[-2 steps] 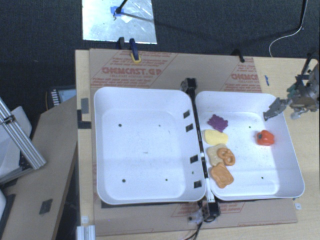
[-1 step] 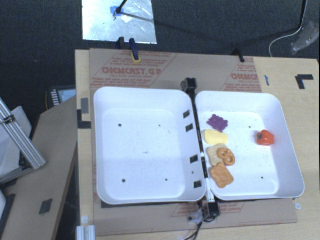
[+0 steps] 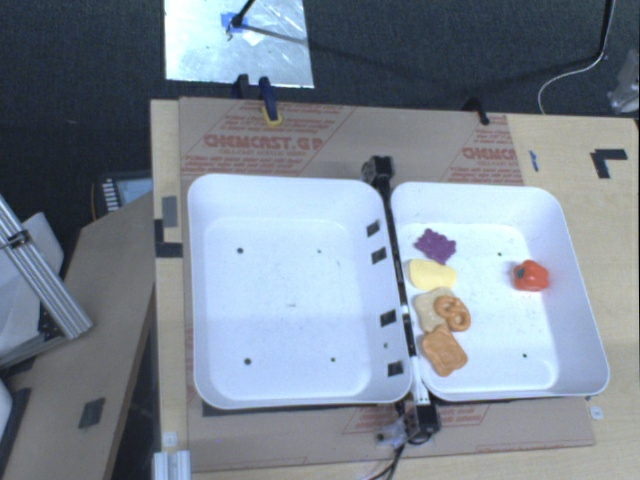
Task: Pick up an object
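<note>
Five toys lie in the right bin point(image 3: 560, 368), four point(image 3: 438, 303) crowding its left edge, a red one point(image 3: 530, 276) apart. We judge that one easiest to grab.

This is looking like a robotics lab or test cell rather than a home or shop. Two shallow white bins point(image 3: 290, 298) are sitting side by side on a plywood worktop point(image 3: 130, 268), with printed cardboard point(image 3: 265, 138) lying under them. At 9 o'clock an aluminium framing bar point(image 3: 40, 278) is leaning in, at 12 o'clock a shiny metal sheet point(image 3: 238, 28) is resting on dark carpet point(image 3: 430, 38), and at 1 o'clock a loose cable point(image 3: 585, 63) is trailing across the floor.
</note>
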Robot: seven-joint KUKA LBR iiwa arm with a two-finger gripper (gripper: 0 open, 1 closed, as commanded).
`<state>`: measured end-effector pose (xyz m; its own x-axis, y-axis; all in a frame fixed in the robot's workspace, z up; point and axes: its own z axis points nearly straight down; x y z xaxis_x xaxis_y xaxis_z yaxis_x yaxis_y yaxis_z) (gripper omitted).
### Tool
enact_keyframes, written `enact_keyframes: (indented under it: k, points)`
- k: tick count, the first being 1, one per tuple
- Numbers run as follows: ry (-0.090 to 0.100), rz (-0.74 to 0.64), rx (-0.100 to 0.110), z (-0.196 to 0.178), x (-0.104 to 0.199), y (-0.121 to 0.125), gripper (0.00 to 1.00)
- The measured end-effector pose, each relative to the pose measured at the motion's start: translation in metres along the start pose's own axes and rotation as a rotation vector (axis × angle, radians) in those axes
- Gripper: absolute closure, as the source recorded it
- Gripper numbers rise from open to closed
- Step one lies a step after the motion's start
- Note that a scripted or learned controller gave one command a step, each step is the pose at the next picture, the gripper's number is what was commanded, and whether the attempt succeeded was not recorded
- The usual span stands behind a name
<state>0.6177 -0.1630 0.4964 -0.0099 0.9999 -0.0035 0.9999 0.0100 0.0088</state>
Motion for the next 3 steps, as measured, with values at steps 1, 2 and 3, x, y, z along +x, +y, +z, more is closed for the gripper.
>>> enact_keyframes:
  k: [1, 2, 3]
  points:
    - [0.004, 0.015, 0.017, 0.101, -0.046, -0.052, 1.00]
    - [0.008, 0.013, 0.021, 0.212, -0.041, -0.126, 1.00]
    - [-0.001, -0.001, -0.011, 0.064, 0.008, -0.100, 1.00]
